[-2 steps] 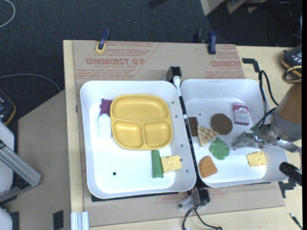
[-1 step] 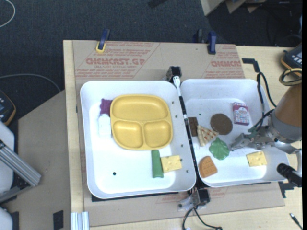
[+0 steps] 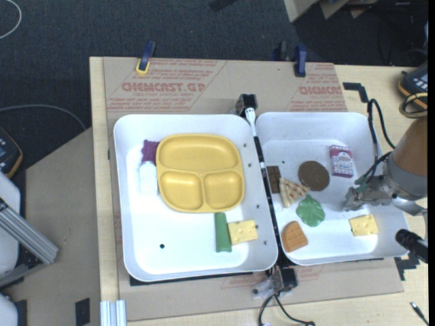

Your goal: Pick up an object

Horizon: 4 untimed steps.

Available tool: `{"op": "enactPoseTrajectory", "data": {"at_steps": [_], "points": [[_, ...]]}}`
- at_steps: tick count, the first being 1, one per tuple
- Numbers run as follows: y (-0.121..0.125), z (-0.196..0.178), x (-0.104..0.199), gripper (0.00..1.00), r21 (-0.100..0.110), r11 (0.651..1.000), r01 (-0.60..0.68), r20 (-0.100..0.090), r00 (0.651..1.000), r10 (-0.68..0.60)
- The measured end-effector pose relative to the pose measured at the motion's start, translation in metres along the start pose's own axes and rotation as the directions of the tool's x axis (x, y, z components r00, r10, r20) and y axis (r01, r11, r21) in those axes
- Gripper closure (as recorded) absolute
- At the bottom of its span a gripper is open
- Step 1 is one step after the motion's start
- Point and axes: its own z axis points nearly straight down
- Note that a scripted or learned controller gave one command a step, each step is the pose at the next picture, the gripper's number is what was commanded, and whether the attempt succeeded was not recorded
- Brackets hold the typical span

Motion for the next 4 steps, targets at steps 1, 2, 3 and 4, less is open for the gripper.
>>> {"op": "enactPoseTrajectory", "data": {"at_steps": [1,2,3,4], "points": [[-0.007,-0.046,0.000,1.00,-0.005,1.000,0.000,0.004,1.000,0.000],[-0.008,-0.092,-0.007,1.00,-0.007,1.000,0.001,0.005,1.000,-0.001],[-0.007,-0.132,-0.008,1.00,-0.006,1.000,0.002,0.004,1.000,-0.002],[0.015,-0.139,0.047,1.00,-0.005,1.000,0.008,0.001,1.000,-0.008]]}}
